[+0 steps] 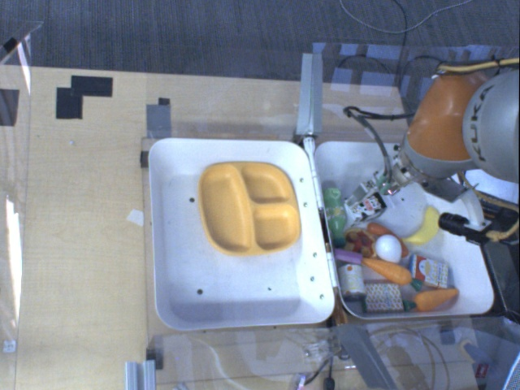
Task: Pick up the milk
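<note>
camera view: the grey arm (487,128), with its orange band, leans in from the right over the right bin (479,299), wrist angled down and to the left. the gripper (370,201) sits low in that bin's upper left part, near the divider; its tip is a small cluttered blur, so whether it is apart or together cannot be told. the milk (428,270), a small carton, lies lower right among an egg (388,247), a carrot (387,270) and a banana (422,227), well apart from the gripper. the left bin (171,291) holds a yellow sectioned tray (248,205). the arm's far side is cut off at the frame edge.
</note>
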Action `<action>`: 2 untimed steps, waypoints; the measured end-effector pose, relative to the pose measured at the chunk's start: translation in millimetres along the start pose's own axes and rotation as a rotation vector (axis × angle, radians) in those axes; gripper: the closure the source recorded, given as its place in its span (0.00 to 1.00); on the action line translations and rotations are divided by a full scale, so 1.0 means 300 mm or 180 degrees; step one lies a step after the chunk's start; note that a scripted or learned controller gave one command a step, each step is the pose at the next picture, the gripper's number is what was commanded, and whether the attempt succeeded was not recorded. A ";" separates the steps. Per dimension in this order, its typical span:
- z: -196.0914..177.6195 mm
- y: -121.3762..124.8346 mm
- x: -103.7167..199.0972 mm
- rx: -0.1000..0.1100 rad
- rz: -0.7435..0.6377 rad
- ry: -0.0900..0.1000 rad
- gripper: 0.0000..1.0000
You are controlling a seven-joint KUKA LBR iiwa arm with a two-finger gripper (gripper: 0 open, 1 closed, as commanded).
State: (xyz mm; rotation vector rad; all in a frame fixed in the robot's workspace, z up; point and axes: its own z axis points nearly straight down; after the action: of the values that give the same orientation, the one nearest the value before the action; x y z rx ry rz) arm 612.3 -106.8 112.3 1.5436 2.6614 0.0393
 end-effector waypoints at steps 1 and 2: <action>0.000 -0.027 0.039 0.0010 0.0189 0.0003 0.00; -0.362 -0.207 0.011 0.0147 -0.0152 0.0119 0.00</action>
State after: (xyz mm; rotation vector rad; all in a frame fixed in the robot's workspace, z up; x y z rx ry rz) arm 549.5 -133.7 217.0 1.5064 2.7458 0.0043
